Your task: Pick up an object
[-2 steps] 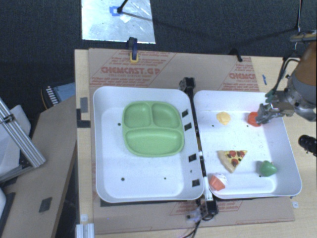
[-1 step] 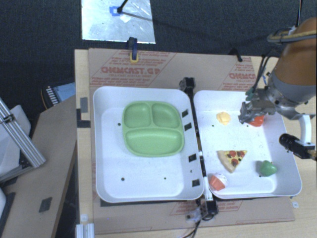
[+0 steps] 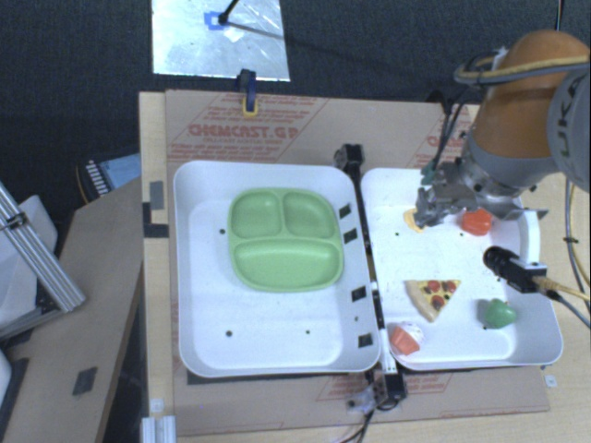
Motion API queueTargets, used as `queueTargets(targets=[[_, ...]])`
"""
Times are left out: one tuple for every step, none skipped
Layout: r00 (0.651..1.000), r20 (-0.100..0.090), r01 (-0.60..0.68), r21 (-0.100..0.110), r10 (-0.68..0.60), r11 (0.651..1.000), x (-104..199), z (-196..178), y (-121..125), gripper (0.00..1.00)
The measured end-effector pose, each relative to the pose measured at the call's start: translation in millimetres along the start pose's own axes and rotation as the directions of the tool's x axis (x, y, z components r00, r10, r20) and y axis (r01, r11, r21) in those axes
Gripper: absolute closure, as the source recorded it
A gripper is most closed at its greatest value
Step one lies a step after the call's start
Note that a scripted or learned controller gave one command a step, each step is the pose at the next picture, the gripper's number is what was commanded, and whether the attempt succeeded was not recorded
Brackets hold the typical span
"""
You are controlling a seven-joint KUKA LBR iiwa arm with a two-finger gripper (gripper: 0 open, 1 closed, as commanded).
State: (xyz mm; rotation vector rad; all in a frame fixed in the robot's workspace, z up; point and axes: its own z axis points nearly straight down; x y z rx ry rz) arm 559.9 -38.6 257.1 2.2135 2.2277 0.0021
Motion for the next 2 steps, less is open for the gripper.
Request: queueTargets(targets=[[1.0, -0.001, 0.003, 0.001, -0.003, 1.0, 57.0, 15.2, 3.1, 1.0], [1.0, 0.0, 0.001, 0.001, -0.001, 1.0, 106.6, 29.1, 2.9, 1.0]])
